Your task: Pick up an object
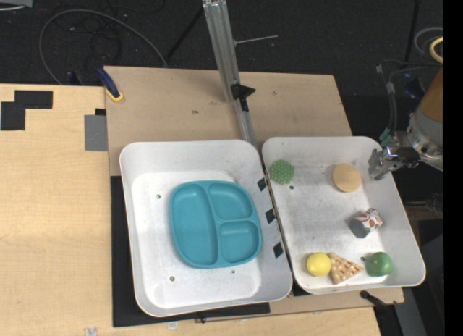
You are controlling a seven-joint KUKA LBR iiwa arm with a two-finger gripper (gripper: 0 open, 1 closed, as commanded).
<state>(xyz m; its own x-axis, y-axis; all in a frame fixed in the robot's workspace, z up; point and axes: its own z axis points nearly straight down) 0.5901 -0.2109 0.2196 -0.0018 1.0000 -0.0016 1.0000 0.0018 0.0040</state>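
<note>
Nearest, at the front wall of the right bin (pixel 318 215), three small things in a row: a yellow lemon (pixel 318 263) on the left, touching a toy pizza slice (pixel 345 269) in the middle, then a green fruit (pixel 378 263) just beside it in the front right corner. A little further back, near the right wall and apart from the row, a small grey object with red and white marks (pixel 367 221). In the left bin (pixel 145 182), lying flat about in the centre, a teal plate with three compartments (pixel 215 222). Between the two bins, along the shared edge, some black clips (pixel 269 215). Further back in the right bin, a tan round piece (pixel 346 177) towards the right side, and a green bumpy ball (pixel 281 171) close to the left wall, well apart from each other. Just right of the tan round piece, over the right rim of the same bin, the gripper (pixel 383 159), with nothing visibly held; too small and dark here to tell whether open or closed. Behind both bins, the bare brown bench (pixel 289 103), with an aluminium post (pixel 224 52) standing near the middle and a blue and yellow tool (pixel 110 85) at the far left corner. Furthest back, dark floor with loose cables (pixel 79 27).
</note>
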